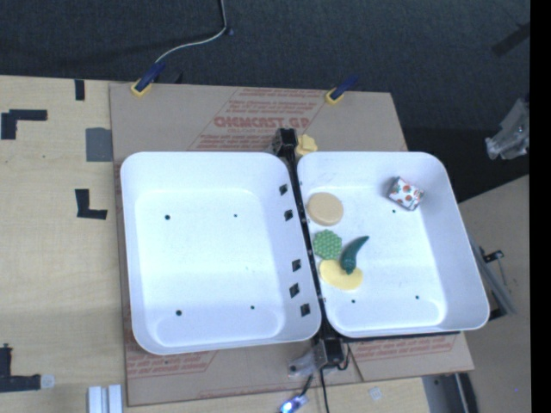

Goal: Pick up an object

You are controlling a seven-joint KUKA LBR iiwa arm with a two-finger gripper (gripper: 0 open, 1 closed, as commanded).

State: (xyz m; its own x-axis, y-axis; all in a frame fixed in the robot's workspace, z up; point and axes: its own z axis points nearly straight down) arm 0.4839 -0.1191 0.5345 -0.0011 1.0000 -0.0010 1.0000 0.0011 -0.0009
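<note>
The right bin [435, 312] holds several small objects. A tan round disc [325, 208] lies near its left wall. Below it sit a green textured disc [327, 244], a dark teal curved piece [352, 252] and a pale yellow piece [341, 275], all touching or overlapping. A small white block with red marks [404, 194] lies apart at the upper right of this bin. A grey part of the robot [508, 134] shows at the right edge, outside the bins.
The left bin [142, 256] stands beside the right one on a brown cardboard sheet [258, 114]. Black clips run along the shared wall [297, 256]. Blue and yellow clamps [148, 77] hold the cardboard's far edge.
</note>
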